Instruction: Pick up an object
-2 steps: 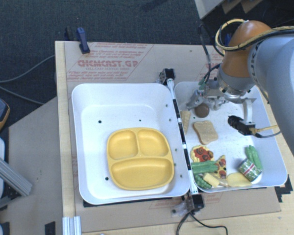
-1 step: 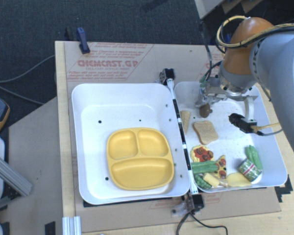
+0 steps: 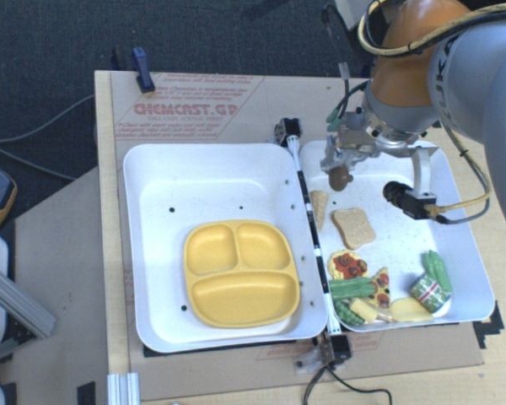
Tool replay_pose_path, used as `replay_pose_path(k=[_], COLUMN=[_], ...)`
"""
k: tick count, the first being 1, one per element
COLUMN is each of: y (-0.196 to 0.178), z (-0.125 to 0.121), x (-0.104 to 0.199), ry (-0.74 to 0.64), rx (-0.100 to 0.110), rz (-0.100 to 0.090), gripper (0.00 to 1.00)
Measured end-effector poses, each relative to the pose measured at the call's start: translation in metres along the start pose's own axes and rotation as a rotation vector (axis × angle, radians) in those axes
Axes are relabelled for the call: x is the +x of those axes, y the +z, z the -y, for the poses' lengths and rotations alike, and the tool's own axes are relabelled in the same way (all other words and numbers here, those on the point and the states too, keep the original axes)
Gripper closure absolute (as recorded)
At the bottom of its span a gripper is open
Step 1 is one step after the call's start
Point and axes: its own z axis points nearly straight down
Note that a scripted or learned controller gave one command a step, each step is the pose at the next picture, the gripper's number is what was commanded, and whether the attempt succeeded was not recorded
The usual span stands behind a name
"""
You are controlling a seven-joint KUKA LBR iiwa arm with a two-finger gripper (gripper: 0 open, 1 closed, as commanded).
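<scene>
My gripper [image 3: 341, 169] hangs over the upper left part of the right bin [image 3: 464, 226], below the orange band of the arm. A small brown lump [image 3: 340, 179] shows right at its tip; whether it is gripped or just lying underneath is unclear. A toy bread slice [image 3: 352, 226] lies a little below the gripper, with a beige piece [image 3: 320, 202] against the bin's left wall. Further down lie a pizza slice [image 3: 348, 265], a green bean pod [image 3: 350, 288], a green can [image 3: 427, 292] and a yellow banana [image 3: 409, 310].
The left bin [image 3: 152, 184] holds a yellow divided plate [image 3: 239, 272]. A black fitting with a cable [image 3: 407, 199] hangs from the arm over the right bin. Cardboard [image 3: 185, 108] lies behind the bins, with a blue clamp [image 3: 142, 68] at its far edge.
</scene>
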Motion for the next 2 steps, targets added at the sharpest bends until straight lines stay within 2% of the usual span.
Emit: replay_pose_path(k=[1, 2], y=[-0.021, -0.036], z=[0.028, 0.074], x=[0.055, 0.098], ry=[0.001, 0.002], rx=[0.011, 0.013], rz=[-0.001, -0.002], gripper=[1.00, 1.00])
